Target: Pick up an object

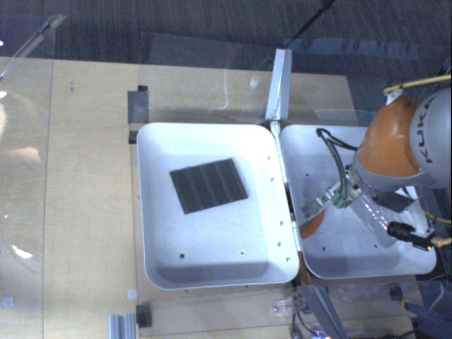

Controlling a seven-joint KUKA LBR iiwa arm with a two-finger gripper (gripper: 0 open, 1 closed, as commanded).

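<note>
A dark grey ribbed rectangular pad (209, 185) lies flat in the left white bin (212, 249), slightly turned. In the right white bin (353, 254), a small orange-red object (311, 224) rests against the bin's left wall. The arm reaches in from the right, its orange band above the wrist. My gripper (329, 201) is low in the right bin, just above and to the right of the orange-red object. The wrist and cables cover much of the gripper, and I cannot tell if it touches the object.
A metal divider post (278, 90) stands at the back between the two bins. A black cable (332, 147) loops over the right bin by the wrist. The wooden bench (70, 189) spreads to the left, with clear plastic sheeting along the back.
</note>
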